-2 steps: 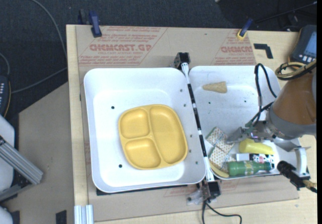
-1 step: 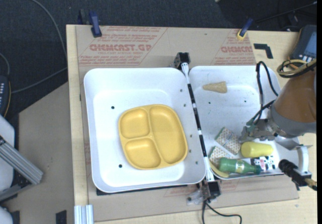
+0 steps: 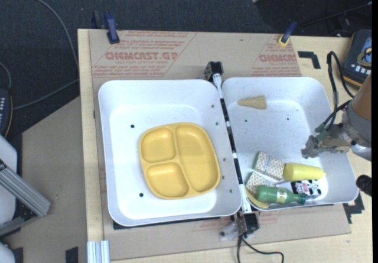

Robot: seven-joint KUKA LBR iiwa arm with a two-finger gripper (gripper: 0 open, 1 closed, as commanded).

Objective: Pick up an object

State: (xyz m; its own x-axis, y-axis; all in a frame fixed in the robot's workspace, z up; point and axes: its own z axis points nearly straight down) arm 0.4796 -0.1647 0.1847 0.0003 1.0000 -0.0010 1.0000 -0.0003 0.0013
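Hovering with nothing between its parted fingers, the claw (image 3: 311,148) sits just above the yellow bottle (image 3: 303,171) lying below it; likely light, stiff and slick, best pinched across its middle.

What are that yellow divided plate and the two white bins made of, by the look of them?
The yellow divided plate looks like moulded plastic: one even colour, rounded corners, soft sheen along the ridges of its three compartments. The left white bin and the right white bin also look like thin formed plastic, smooth and slightly glossy with rounded rims, though the right one shows dark specks. I cannot be certain.
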